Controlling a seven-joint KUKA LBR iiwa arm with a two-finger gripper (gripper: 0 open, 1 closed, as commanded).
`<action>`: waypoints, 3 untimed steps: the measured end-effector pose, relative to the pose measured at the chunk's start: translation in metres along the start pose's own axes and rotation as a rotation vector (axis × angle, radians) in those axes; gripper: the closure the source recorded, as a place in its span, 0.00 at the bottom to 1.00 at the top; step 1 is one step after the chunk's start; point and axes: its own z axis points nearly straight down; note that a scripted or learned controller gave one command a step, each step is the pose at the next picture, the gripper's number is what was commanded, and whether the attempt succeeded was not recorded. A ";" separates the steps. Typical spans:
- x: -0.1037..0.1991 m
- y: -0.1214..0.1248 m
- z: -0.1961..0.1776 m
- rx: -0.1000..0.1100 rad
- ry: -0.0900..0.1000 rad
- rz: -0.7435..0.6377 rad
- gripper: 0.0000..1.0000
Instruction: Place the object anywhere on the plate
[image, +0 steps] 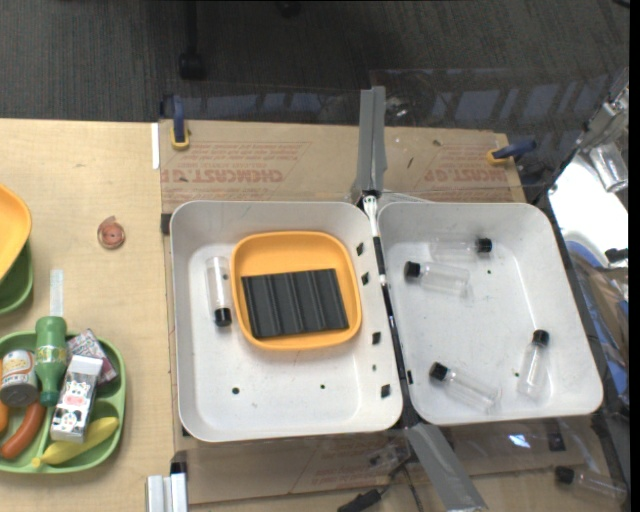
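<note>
Orange, the square plastic plate (296, 256) with its dark ribbed insert awaits a clear black-capped vial (437, 277); you're at the pick, finger state untellable.

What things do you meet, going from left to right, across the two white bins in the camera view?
Vial beside the plate → orange plate with its black ridged insert → divider between the bins → vial at the near middle → vial at the right edge.
</note>
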 end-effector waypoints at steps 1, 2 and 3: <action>0.000 0.000 0.000 0.000 0.000 0.000 0.00; 0.000 -0.001 0.099 -0.001 0.001 -0.377 0.00; 0.003 -0.006 0.095 -0.001 0.000 -0.413 0.00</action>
